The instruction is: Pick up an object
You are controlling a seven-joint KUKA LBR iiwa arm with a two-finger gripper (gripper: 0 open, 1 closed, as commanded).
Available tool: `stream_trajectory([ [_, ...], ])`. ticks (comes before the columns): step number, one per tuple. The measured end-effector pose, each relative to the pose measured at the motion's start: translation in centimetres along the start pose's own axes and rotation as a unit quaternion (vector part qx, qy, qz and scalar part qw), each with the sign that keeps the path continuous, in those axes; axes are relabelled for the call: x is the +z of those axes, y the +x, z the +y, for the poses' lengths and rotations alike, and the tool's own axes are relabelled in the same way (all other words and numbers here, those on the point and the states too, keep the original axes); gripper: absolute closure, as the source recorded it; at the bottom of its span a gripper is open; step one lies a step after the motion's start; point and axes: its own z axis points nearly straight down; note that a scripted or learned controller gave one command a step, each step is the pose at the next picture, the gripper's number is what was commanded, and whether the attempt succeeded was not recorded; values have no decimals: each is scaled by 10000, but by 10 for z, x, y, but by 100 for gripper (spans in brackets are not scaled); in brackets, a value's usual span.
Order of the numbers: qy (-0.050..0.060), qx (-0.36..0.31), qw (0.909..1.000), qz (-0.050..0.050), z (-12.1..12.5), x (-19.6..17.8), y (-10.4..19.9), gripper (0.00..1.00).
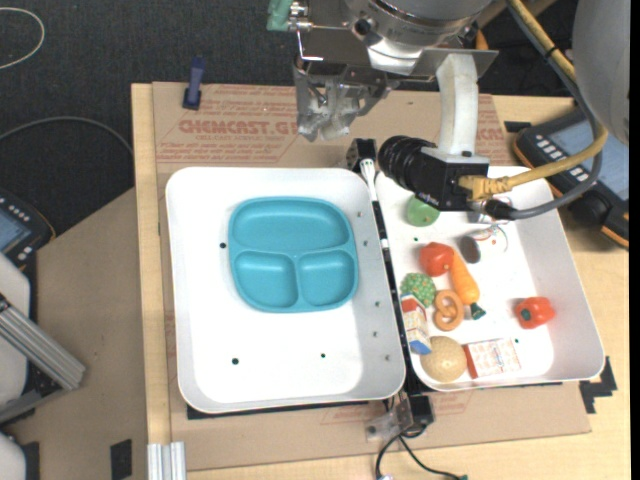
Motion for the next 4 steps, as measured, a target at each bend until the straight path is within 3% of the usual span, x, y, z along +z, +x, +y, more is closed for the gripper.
stream_trajectory([
  [1, 98, 4, 9999, -44, -23, 0, -10, 100],
  [2, 113, 24, 9999, -51, -22, 18, -43, 100],
  [3, 113, -19, 9999, -48, -23, 27, 3, 100],
  [4, 158, 37, 9998, -74, -25, 140, -46, 100],
])
